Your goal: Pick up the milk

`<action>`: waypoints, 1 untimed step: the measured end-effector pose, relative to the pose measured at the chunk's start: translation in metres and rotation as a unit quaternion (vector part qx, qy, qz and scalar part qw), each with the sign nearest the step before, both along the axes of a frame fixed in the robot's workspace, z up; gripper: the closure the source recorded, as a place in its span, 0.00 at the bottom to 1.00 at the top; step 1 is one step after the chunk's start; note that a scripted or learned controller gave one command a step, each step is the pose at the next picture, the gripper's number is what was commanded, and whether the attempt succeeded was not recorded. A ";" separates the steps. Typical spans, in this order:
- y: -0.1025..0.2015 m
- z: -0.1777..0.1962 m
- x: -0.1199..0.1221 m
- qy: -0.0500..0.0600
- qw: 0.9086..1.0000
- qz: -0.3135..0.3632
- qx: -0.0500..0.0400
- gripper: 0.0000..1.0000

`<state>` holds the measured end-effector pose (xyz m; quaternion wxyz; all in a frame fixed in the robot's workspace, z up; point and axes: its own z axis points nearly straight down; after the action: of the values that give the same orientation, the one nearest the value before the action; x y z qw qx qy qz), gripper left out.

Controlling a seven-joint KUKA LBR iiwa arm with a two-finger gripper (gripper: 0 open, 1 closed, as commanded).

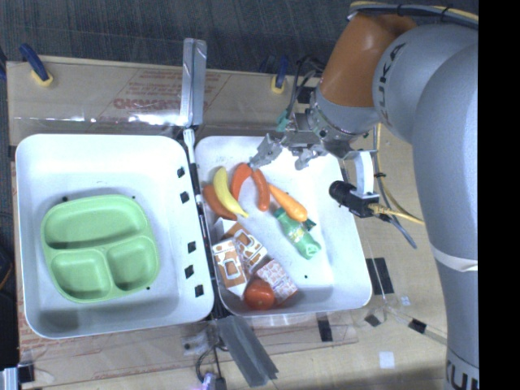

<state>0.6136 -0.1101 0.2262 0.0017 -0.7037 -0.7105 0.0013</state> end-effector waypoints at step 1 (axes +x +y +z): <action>0.001 0.010 0.001 0.001 1.000 0.003 0.000 1.00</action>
<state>0.6141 -0.1090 0.2362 0.0024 -0.7017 -0.7125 0.0016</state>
